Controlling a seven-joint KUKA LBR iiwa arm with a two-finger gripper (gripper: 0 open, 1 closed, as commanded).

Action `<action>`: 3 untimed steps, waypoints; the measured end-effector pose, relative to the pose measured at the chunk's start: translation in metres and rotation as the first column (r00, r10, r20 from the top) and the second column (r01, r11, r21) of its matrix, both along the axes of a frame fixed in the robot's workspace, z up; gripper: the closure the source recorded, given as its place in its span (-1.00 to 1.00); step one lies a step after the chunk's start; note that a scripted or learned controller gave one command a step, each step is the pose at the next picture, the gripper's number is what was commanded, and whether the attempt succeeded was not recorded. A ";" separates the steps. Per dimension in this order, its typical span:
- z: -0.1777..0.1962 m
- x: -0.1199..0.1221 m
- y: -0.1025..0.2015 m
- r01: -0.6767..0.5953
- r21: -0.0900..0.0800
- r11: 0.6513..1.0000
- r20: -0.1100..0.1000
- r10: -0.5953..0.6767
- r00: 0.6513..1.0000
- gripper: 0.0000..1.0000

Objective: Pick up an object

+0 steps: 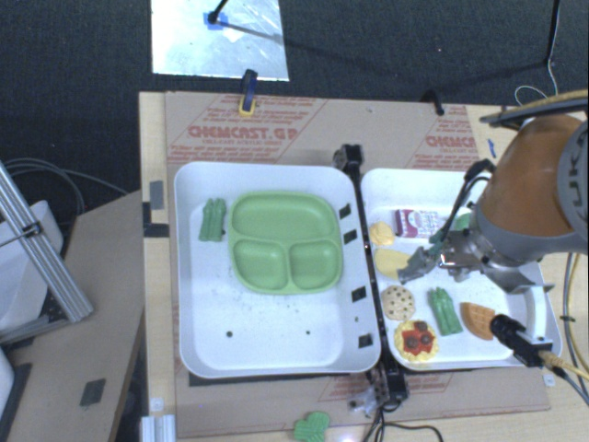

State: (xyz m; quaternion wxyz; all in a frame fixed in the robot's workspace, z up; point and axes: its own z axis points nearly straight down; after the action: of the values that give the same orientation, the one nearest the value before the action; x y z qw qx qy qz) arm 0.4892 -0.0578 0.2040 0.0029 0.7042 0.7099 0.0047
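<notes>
We saw the grey fingers (pixel 416 263) low in the right white bin (pixel 532 331), over a pale yellow toy piece (pixel 390 261), but could not tell their opening.

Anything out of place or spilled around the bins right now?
One thing: a green toy piece lies outside both bins, on the bench edge below the left bin. Another green piece sits loose beside the green divided plate.

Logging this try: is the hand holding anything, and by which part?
Cannot be told. The hand hangs over the right bin, by a yellow piece; no item shows between its tips.
</notes>
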 end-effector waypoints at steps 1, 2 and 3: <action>-0.004 -0.002 -0.003 0.006 -0.003 1.000 -0.008 -0.006 1.000 -1.00; -0.004 -0.002 -0.003 0.006 -0.003 1.000 -0.009 -0.006 1.000 -1.00; -0.004 -0.002 -0.003 0.006 -0.003 1.000 -0.009 -0.006 1.000 -1.00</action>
State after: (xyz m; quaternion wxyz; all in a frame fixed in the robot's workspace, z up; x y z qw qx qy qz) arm 0.4871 -0.0609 0.1999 0.0007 0.7063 0.7080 0.0008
